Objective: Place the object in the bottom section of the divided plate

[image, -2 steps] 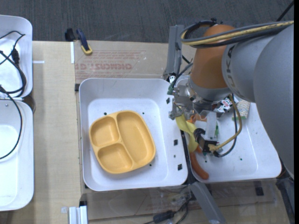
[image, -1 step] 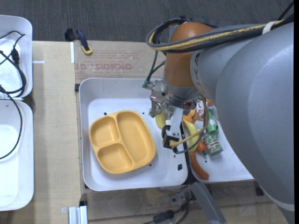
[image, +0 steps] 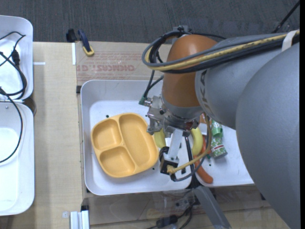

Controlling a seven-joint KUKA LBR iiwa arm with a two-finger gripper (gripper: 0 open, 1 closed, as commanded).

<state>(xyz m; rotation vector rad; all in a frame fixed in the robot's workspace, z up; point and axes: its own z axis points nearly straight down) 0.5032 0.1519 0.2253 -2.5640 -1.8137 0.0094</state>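
A yellow divided plate (image: 125,145) with three sections lies in the left half of the white bin (image: 88,128), and nothing shows in any section. My gripper (image: 163,128) hangs just past the plate's right rim, mostly hidden under the orange wrist. A small yellow object (image: 159,139) sits right below it against the plate's edge; whether it is held cannot be made out. A yellow banana (image: 197,140) lies to the right of the gripper.
A green packet (image: 218,140) and an orange-red sausage-like thing (image: 205,174) lie in the bin's right part, partly under the arm. A second white bin (image: 14,128) with black cables stands at the left. A blue-black clamp (image: 82,39) rests on the bench behind.
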